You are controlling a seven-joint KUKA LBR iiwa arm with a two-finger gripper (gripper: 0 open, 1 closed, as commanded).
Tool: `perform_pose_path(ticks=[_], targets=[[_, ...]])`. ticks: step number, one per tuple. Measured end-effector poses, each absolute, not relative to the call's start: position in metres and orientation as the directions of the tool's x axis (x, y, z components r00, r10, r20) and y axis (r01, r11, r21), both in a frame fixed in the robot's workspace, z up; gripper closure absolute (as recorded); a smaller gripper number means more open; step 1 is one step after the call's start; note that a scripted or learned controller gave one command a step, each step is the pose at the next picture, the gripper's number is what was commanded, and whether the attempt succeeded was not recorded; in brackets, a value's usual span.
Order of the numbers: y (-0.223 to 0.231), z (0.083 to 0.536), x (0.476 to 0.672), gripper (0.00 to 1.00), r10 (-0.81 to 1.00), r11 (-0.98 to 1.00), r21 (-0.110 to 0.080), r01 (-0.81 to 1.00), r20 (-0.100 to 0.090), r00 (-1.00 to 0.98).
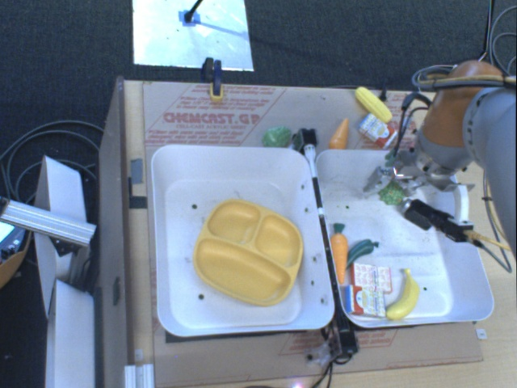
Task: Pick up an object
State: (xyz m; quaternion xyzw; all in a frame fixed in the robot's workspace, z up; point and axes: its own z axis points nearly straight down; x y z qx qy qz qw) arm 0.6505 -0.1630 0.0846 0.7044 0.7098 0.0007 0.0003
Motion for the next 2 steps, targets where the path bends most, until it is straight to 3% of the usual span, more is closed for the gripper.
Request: perform_pose_path(ticks=[1, 2], targets=[[-0.165, 0.096, 0.651, 1.00, 1.000, 0.006, 0.006, 1.000, 0.000, -0.006], [-0.086, 0.204, 0.665, 1.00, 1.000, 0.013, 0.014, 1.000, 0.002, -0.013]])
